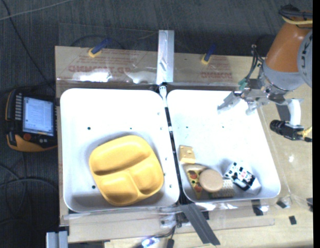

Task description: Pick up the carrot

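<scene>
Not started really: gripper (pixel 236 101) up at far right corner of right bin (pixel 222 133), fingers apart and empty, well apart from what looks like carrot (pixel 192 179) among clutter at bin's near edge; reach, grasp, lift all left.

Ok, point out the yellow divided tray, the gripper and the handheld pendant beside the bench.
yellow divided tray (pixel 126 168): camera view, on its middle ridge, in the left bin.
gripper (pixel 236 103): camera view, midway between its fingertips, over the right bin's far corner.
handheld pendant (pixel 37 114): camera view, on its lit screen.
</scene>
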